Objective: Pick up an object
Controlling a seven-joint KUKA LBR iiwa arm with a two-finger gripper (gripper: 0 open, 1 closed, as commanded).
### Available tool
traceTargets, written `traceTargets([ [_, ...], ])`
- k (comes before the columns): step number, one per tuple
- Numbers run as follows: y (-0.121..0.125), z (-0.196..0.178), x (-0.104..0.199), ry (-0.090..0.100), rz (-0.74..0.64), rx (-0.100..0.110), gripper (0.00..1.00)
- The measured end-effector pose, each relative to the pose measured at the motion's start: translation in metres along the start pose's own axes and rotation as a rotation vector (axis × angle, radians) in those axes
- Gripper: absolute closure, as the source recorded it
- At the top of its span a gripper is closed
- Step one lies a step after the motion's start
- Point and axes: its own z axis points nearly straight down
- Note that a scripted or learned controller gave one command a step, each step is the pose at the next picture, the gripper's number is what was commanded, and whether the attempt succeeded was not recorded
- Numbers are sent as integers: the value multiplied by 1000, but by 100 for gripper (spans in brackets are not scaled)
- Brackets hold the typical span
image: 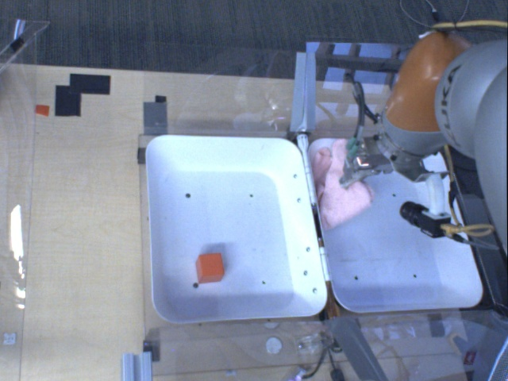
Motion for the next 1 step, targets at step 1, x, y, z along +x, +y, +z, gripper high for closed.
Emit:
traceTargets([
  [1,43,-61,-45,-2,-50,-1,100],
])
